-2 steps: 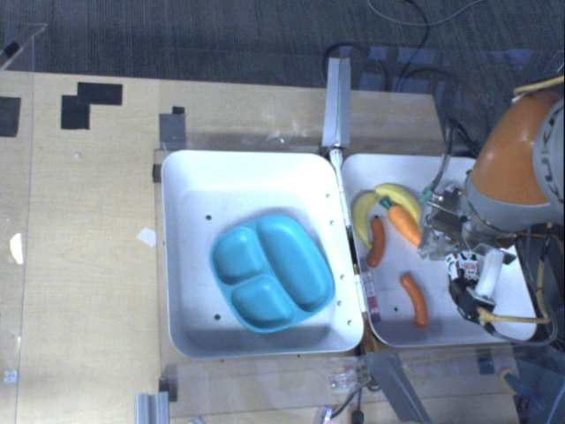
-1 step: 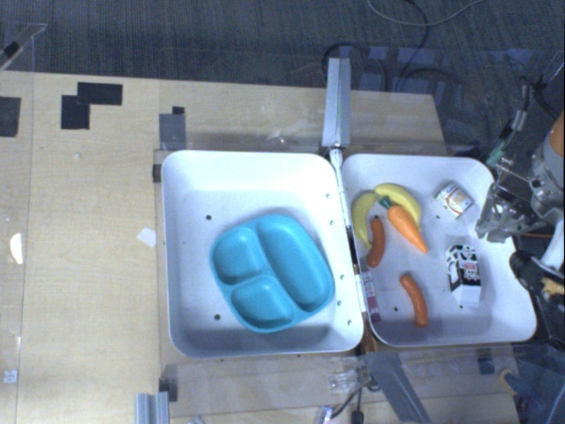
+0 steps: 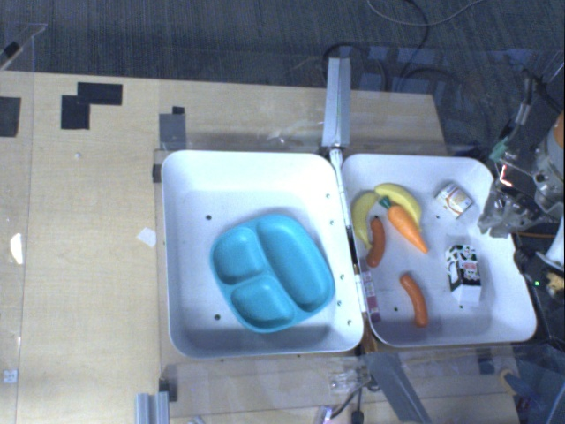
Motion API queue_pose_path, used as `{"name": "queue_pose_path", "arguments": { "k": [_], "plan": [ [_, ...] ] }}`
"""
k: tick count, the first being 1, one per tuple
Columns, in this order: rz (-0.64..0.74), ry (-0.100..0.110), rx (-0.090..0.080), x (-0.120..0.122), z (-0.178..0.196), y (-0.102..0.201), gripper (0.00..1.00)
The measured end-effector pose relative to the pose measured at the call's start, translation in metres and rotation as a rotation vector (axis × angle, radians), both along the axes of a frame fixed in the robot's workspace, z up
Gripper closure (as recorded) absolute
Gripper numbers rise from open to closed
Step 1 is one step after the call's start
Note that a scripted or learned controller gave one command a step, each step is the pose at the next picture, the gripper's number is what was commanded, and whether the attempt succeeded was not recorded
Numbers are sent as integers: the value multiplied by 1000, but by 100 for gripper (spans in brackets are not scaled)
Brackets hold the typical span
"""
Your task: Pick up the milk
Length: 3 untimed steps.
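Milk (image 3: 463,275) sits in the right bin (image 3: 503,325), a small carton with a black-and-white cow pattern, lying toward the right side and a little below the middle, apart from everything else in there. From where I stand this looks like the approach step: the arm (image 3: 538,170) is in at the right edge, and its pincer (image 3: 496,221) hangs over the bin's right rim, above and just to the right of the carton, not touching it. I can't tell whether the pincer is released or clenched; the end of it is a grey blur from here. Nothing is between its tips that I can make out.

My guess is the next move calls for a short shift inward and toward the near side of the bin, to get squarely over the carton, then a straight descent with the jaws set across its narrow sides.

As for the rest of the right bin: a banana (image 3: 381,203) curves along the upper left, a carrot (image 3: 407,225) lies slanted against it, one sausage (image 3: 376,241) rests just below the banana near the divider, a second sausage (image 3: 415,298) lies lower down, and a small round tin (image 3: 455,200) sits near the top right. The left bin (image 3: 190,193) on the surface (image 3: 79,263) holds one thing, a blue divided plate (image 3: 272,270), roughly centred.
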State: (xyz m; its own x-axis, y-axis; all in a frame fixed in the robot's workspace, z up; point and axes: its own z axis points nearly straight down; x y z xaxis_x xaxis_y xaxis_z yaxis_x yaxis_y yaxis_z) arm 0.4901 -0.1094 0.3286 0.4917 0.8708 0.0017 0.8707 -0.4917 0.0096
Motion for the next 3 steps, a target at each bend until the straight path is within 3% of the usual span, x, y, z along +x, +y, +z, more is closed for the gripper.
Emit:
{"name": "queue_pose_path", "arguments": {
  "k": [1,2,3],
  "plan": [
    [-275,6,3,-3,-62,-24,100],
    [-267,4,3,-1,-51,-23,100],
    [-511,6,6,-2,-65,-10,100]
  ]
}}
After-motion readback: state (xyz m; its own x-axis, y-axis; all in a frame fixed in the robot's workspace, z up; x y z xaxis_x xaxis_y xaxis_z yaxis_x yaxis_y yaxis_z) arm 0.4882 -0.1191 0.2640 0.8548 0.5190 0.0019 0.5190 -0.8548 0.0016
